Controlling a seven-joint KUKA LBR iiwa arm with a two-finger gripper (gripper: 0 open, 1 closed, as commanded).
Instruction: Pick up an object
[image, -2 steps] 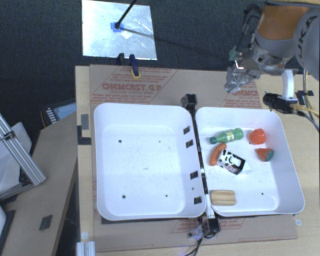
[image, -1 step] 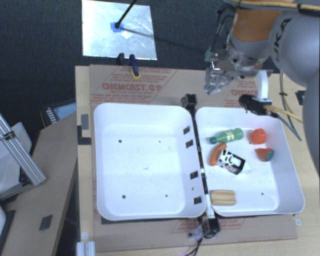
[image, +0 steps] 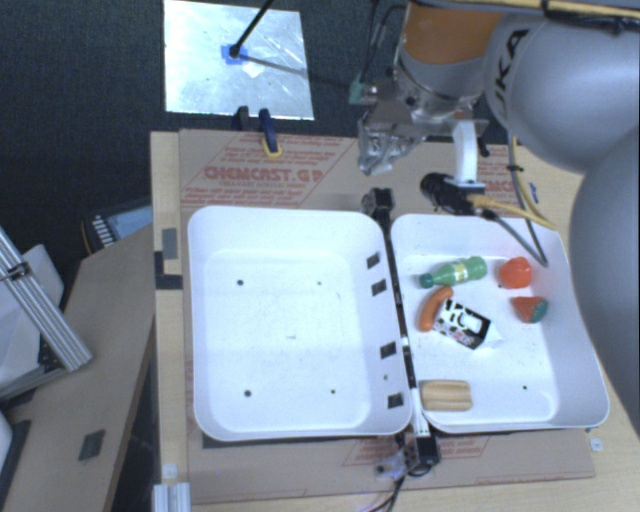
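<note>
Writing shows in one place: red letters reading "CHEMCAST" on the brown board (image: 262, 170) under the bins, along the desk's far edge. The pincer (image: 378, 155) hangs over that far edge, above the board and just behind the seam between the bins; I cannot tell its state. The right bin (image: 570, 395) holds a green bottle (image: 453, 272), an orange sausage (image: 433, 306), a black-and-white packet (image: 463, 324) with unreadable print, a red piece (image: 516, 271), a red-green piece (image: 531, 309) and a tan block (image: 445, 395) at its near left corner.
</note>
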